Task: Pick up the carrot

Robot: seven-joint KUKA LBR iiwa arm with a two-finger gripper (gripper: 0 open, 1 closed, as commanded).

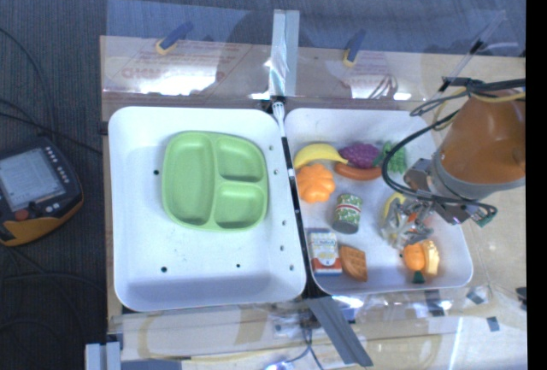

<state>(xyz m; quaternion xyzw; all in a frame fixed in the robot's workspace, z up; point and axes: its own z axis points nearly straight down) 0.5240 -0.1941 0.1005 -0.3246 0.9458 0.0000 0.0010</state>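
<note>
Overhead, the arm (pixel 483 146) comes in from the right, its glossy orange band bulking over the right bin (pixel 461 274). Its gripper (pixel 408 221) hangs low inside that bin near the right wall, a tangle of metal and cable; whether it is open or closed cannot be told.

The carrot (pixel 359 173) lies flat by the bin's back edge, a smooth tapered orange-red stick, apart from the gripper. Its thin end touches the curved yellow banana (pixel 316 155), and knobbly purple grapes (pixel 362 155) sit just behind it, with a leafy green piece (pixel 395 158) beside its thick end. A lumpy orange pepper (pixel 314 182) rests against the left wall. Near the middle stands a small round can (pixel 347 212) with a green label. At the front edge lie a flat carton (pixel 323 251) and a brown, rough-looking slab (pixel 353 262), touching each other. A round orange fruit (pixel 419 258) sits in the front right corner, just below the gripper.

The left bin (pixel 137 214), smooth white plastic with rounded corners, carries a matte green plate (pixel 214 180) split into three compartments, set toward its back edge.
</note>
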